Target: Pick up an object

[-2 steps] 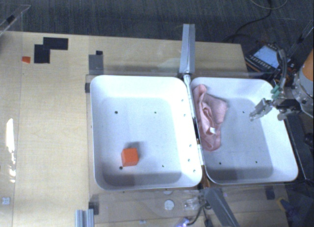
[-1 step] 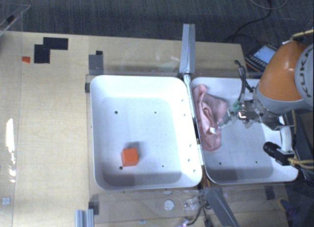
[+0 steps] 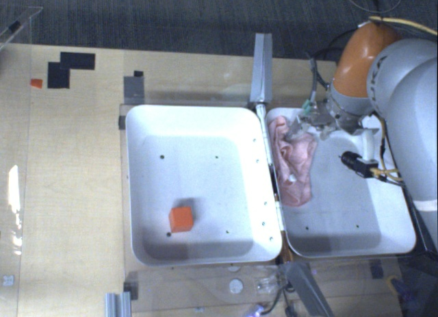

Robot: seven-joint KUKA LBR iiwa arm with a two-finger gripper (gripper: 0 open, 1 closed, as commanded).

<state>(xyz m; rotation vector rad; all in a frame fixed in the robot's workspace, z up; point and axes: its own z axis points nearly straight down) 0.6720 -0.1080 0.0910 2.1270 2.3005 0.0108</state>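
A crumpled pink cloth (image 3: 295, 163) lies along the left side of the right bin (image 3: 356, 230). My gripper (image 3: 308, 121) is low over the far end of that bin, right at the cloth's upper edge; the wrist and its cables hide how it meets the fabric. A small orange cube (image 3: 181, 219) sits alone near the front of the left bin (image 3: 198, 137), far from the gripper.
The grey arm with its orange band (image 3: 359, 59) covers the far right corner of the right bin. A black cable connector (image 3: 356, 163) hangs over the bin floor. A grey divider post (image 3: 260, 69) stands between the bins at the back.
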